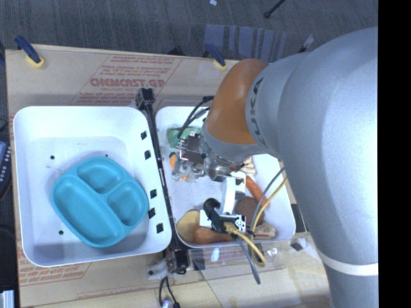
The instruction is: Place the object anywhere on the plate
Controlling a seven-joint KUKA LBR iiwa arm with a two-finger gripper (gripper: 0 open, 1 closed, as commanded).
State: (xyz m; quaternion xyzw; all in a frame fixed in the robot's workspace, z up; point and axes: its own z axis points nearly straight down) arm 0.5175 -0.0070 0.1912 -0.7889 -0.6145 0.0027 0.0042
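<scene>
A light blue plate [99,199] with three compartments lies tilted in the left bin [38,127], and nothing lies on it. My gripper [184,156] hangs low over the left part of the right bin [282,220], under the orange band of the arm. Right by it are a green item [174,135] and small orange pieces [174,163]. The arm hides much of this bin, and I see nothing clearly held.
At the right bin's front lie a tan rounded item [191,226], a brown item [246,206] and an orange carrot-like piece [255,188]. Yellow and black cables [247,239] trail over that corner. A black divider [154,159] separates the bins.
</scene>
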